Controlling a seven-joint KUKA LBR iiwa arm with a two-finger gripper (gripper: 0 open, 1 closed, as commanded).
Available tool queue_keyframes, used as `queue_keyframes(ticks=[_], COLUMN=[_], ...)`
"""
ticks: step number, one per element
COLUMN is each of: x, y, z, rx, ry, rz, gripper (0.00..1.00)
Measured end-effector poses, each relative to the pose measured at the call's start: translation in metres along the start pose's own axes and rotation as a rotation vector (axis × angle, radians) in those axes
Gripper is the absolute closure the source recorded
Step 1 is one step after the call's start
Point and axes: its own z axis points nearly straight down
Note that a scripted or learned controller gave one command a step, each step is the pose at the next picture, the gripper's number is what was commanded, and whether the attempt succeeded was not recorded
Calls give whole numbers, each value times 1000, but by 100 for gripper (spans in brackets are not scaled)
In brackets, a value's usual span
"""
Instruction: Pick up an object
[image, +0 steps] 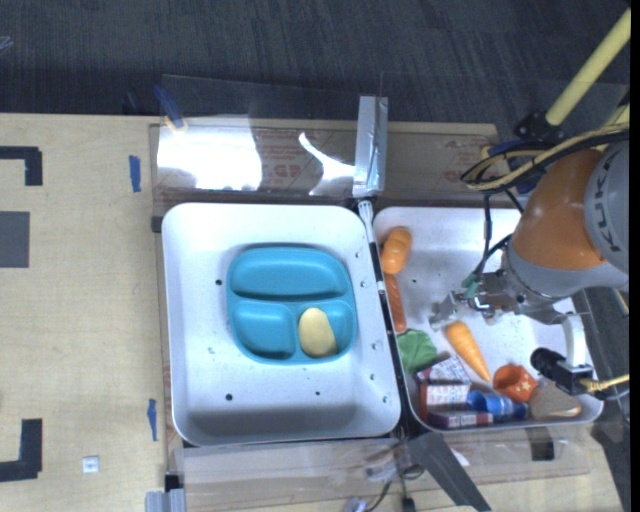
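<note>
The light wooden bench (70, 330) carries 2 white bins: one under the gripper (455, 300), the other (190, 250) beside it.

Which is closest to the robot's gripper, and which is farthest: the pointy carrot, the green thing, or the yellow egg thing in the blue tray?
From the gripper:
1. Pointy carrot, just below it in the right bin.
2. Green thing, by that bin's left wall.
3. Yellow egg thing, in the blue tray, left bin.
</note>
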Motion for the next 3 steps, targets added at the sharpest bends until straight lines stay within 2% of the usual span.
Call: queue_keyframes(ticks=[1,2,3], x=[6,6,34], y=[-9,-7,24], z=[28,17,-71], rx=[-15,-19,-13], ry=[-5,-5,-4], rz=[-34,-32,-150], gripper=[0,100,100])
